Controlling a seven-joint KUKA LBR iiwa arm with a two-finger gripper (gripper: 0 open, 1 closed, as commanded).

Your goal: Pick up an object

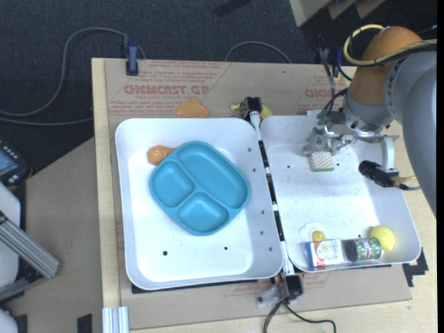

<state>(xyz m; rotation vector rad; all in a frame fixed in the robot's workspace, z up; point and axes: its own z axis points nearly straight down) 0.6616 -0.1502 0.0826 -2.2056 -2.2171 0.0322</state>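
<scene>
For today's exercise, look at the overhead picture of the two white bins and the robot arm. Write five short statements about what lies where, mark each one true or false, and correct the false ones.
1. The blue divided plate lies in the left bin. True.
2. The bottle stands upright in the right bin. False: it lies on its side near the bin's front edge.
3. A yellow ball rests beside the bottle's dark cap end. True.
4. The gripper hangs over the left bin. False: it is over the back of the right bin, just above a small pale checked block.
5. The orange piece lies in a plate compartment. False: it lies on the bin floor, at the plate's back left edge.
</scene>
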